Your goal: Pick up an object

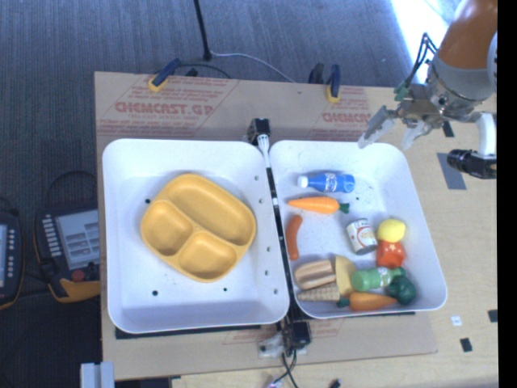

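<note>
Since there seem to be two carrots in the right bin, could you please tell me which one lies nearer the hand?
The carrot just below the blue bottle is nearer the hand. The other carrot lies at the bin's front edge, beside the broccoli.

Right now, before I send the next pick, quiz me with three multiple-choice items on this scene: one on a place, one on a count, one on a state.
1. Where does the yellow divided plate lie?
A. left bin
B. right bin
C. on the cardboard

2. How many orange carrots are in the right bin?
A. none
B. two
C. five

3. How is the gripper?
A. shut on the blue bottle
B. open, holding nothing
C. shut on a carrot

Answers: 1 A, the plate sits in the left bin. 2 B, one carrot lies below the blue bottle, another carrot at the near wall. 3 B, its fingers are spread above the bin's far corner.
</note>
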`<state>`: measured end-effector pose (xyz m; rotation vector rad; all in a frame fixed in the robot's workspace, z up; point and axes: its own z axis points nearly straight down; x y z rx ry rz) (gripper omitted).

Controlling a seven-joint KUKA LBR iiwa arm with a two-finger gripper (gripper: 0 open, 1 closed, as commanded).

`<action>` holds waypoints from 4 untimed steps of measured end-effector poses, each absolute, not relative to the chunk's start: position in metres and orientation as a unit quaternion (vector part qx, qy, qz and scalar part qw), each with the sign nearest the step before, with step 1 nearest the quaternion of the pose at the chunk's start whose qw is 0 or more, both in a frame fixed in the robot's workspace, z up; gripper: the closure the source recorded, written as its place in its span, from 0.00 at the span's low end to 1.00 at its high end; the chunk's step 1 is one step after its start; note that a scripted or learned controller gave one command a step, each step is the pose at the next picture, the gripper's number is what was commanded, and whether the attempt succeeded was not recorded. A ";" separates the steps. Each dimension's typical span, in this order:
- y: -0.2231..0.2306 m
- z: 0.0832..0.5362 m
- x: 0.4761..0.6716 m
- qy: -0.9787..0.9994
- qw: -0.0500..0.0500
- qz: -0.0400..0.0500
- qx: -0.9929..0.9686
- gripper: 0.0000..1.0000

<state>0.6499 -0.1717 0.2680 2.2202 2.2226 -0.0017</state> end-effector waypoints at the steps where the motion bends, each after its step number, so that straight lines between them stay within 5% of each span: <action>1: -0.161 0.119 0.603 0.707 0.001 0.000 0.707 0.00; 2: -0.123 0.094 0.562 0.706 0.015 0.004 0.708 0.00; 3: -0.122 0.105 0.563 0.706 0.014 0.006 0.708 1.00; 4: -0.122 0.105 0.563 0.706 0.013 0.006 0.708 0.00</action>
